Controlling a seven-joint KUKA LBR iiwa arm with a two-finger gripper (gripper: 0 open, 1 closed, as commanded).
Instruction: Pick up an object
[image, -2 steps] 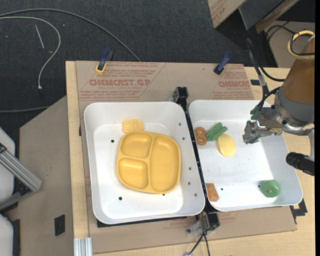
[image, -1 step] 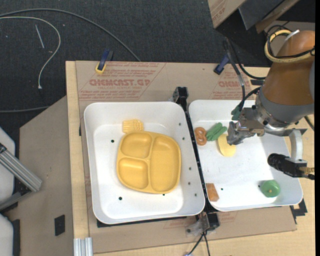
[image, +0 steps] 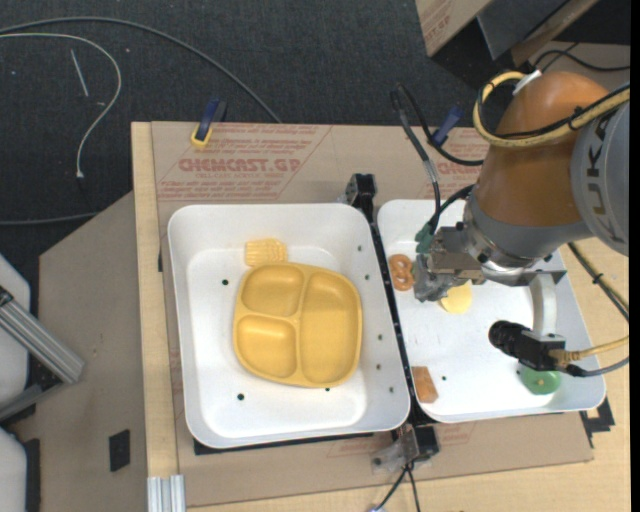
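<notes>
Read the red print on the cardboard sheet (image: 250, 160) under the bins: "CHEMCAST GP", the smaller lines blurred. On the arm (image: 560, 160) you catch part of a black "KU". Your gripper (image: 440, 282) sits low in the right bin (image: 480, 390), its body hiding the tips, so you cannot tell how far it is open or whether it has anything. A pale yellow piece (image: 458, 299) lies just beside it, a pretzel-like ring (image: 401, 272) near. The left bin (image: 200, 330) holds a yellow divided plate (image: 298, 325).
</notes>
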